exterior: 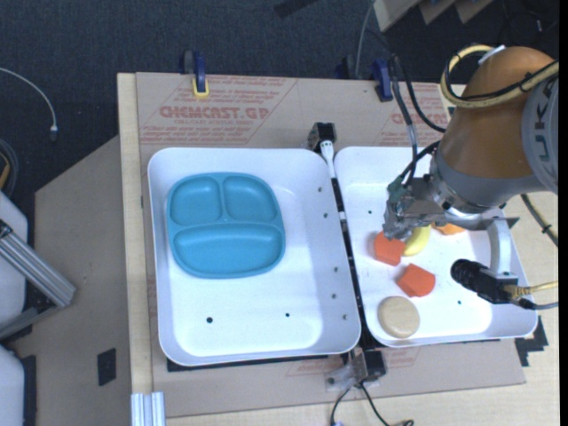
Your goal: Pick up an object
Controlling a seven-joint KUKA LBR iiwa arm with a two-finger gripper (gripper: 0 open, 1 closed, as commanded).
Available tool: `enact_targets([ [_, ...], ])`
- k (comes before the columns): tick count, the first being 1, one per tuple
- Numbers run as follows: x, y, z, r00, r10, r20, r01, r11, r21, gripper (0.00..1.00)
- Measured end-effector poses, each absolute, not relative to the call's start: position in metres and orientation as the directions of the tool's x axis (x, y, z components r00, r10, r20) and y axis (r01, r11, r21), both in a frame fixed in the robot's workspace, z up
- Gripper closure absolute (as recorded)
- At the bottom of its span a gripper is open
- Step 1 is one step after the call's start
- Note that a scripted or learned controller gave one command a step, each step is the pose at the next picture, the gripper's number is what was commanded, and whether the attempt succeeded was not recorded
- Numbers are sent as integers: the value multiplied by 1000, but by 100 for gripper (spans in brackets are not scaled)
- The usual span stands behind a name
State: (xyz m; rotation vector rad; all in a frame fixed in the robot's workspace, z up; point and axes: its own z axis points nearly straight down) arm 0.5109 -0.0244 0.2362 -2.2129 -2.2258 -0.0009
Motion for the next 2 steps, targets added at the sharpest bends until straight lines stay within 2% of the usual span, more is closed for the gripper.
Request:
enact_targets([
  [1,514,24,228,-4,1000,1,1000,4,-4,100],
  [2,507,75,237,-4,1000,1,1000,4,2,100],
])
